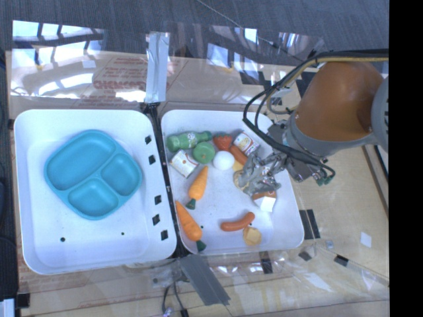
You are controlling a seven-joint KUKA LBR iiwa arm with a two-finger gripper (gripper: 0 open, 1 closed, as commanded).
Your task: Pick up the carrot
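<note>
Two orange carrots with green stub ends lie in the right bin (284, 223). One carrot (197, 183) is near the bin's middle, tilted. The other carrot (188, 222) rests against the bin's left wall near the front. My gripper (255, 176) hangs low over the right half of this bin, to the right of the middle carrot and apart from it. The grey wrist and orange band (337, 101) rise behind it. Nothing orange shows at the gripper.
Around the gripper lie a white egg (225, 159), a small can (246, 142), a red-and-white block (266, 201), a sausage (236, 223) and a yellow piece (252, 236). Green toys (192, 141) and a carton (183, 164) sit at the back left. The left bin holds a blue divided plate (92, 172).
</note>
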